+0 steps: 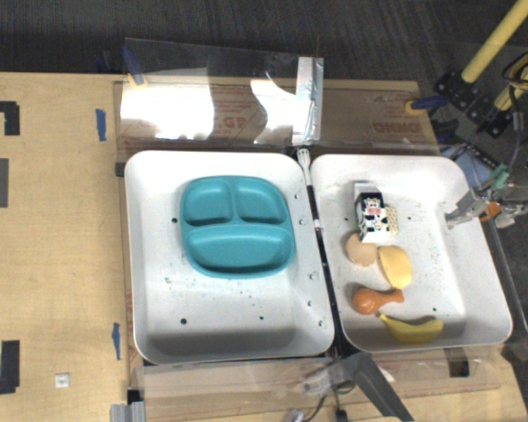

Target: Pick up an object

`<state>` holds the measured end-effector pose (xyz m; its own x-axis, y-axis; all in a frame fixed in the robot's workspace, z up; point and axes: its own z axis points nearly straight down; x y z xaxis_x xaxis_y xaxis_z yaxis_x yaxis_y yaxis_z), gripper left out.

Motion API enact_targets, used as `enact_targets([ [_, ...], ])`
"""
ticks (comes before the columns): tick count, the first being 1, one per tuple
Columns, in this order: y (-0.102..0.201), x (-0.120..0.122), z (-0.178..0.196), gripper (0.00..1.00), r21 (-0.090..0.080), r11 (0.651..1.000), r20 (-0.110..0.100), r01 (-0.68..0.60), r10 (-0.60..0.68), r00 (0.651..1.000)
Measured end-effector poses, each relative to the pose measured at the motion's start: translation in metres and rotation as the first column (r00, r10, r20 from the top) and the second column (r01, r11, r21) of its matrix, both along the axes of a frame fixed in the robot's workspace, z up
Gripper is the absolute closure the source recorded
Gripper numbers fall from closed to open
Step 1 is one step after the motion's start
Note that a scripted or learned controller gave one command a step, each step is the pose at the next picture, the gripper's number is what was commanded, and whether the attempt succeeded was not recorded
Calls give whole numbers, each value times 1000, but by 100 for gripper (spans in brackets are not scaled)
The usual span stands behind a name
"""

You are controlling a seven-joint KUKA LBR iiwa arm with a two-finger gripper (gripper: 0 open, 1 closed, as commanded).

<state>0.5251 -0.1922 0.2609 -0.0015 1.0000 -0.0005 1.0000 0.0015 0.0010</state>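
The right bin holds several small things. A black-and-white patterned box stands near its middle back. Below it lie a beige round piece, a yellow piece, an orange drumstick-shaped toy and a yellow banana near the front wall. My gripper shows as a grey tip with a bit of orange at the right bin's right rim. It sits well to the right of the box, apart from every object, and nothing is seen in it.
The left bin bears a teal divided plate. A clear plastic sheet with a taped edge lies behind the bins. A yellow pole and cables stand at the back right, beyond the bench.
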Motion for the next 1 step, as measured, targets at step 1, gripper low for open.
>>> enact_targets([
  [1,0,0,0,0,0,1000,0,0,0,1000],
])
